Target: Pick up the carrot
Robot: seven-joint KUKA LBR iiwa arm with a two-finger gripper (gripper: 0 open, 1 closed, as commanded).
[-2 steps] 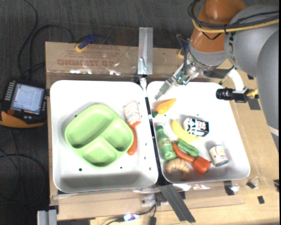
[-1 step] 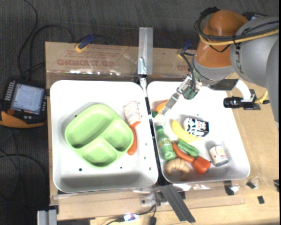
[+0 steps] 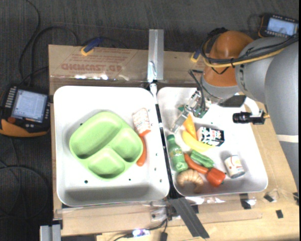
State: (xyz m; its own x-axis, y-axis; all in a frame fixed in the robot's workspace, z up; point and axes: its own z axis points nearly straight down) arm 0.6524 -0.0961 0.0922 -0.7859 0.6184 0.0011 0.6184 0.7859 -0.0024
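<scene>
Locating the carrot: the slim orange tapered carrot (image 3: 142,149) lies in the left white plastic bin (image 3: 65,185), along its right wall, its length running roughly with that wall.
Touching it: the light green three-part plastic plate (image 3: 105,142) presses against its left side, and a small white packet with a red end (image 3: 141,120) sits at its upper end.
Gripper: the grey two-finger gripper (image 3: 189,113) hangs low in the right white plastic bin (image 3: 256,179), well apart from the carrot; whether it is clenched or released I cannot tell, and nothing is seen in its grasp.
Doing the step well: the gripper probably has to cross the wall between the bins, then come down at the carrot's lower half, closing across its narrow width.
In the way: the plate rim and bin wall leave little room either side, so a slip looks likely.
Possible mix-up: a yellow banana (image 3: 196,140) and a red-orange long vegetable (image 3: 195,165) lie near the gripper.
Other things: a green plastic bottle (image 3: 176,154), a black-and-white box (image 3: 211,135) and a small white can (image 3: 234,165) share that bin.
</scene>
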